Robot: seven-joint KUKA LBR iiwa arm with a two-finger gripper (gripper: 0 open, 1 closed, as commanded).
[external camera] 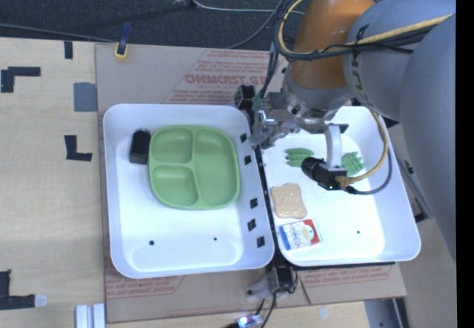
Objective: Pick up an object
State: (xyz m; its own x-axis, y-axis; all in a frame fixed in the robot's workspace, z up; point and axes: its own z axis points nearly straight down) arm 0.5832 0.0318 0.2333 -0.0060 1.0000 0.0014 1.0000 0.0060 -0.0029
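Observation:
My gripper [277,129] hangs below the orange wrist band over the far left part of the right bin [385,245], close to the wall between the two bins. Just in front of it in that bin lie a small green leafy piece [299,156] and a second green piece [352,164], partly behind a cable. A tan slice of bread [288,201] and a red and white packet [300,234] lie nearer the front. I see nothing held by the gripper.
The left bin [118,201] holds a green divided plate [194,167] and a small black block [139,146] beside it. A black cable end [323,173] dangles from the arm over the right bin. The grey arm covers the right bin's far right corner.

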